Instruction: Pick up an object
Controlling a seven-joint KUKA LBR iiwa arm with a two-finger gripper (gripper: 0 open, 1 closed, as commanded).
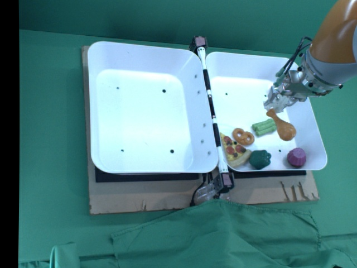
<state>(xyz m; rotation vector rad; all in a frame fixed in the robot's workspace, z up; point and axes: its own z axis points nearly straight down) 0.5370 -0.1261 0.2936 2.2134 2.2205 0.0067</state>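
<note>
Nearby, drumstick [282, 127] beside celery [264, 127]

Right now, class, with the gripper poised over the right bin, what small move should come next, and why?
Probably a short, straight descent. The gripper sits directly above the narrow end of the chicken drumstick in the right bin, and nothing appears between its fingers. The green beans lie right beside the drumstick, so drifting sideways could nudge them.

Right bin [245, 88]: far half open floor; near edge crowded by drumstick [282, 127], pretzel [243, 136], pizza slice [234, 149], green pepper [260, 159], purple piece [297, 157].
</note>
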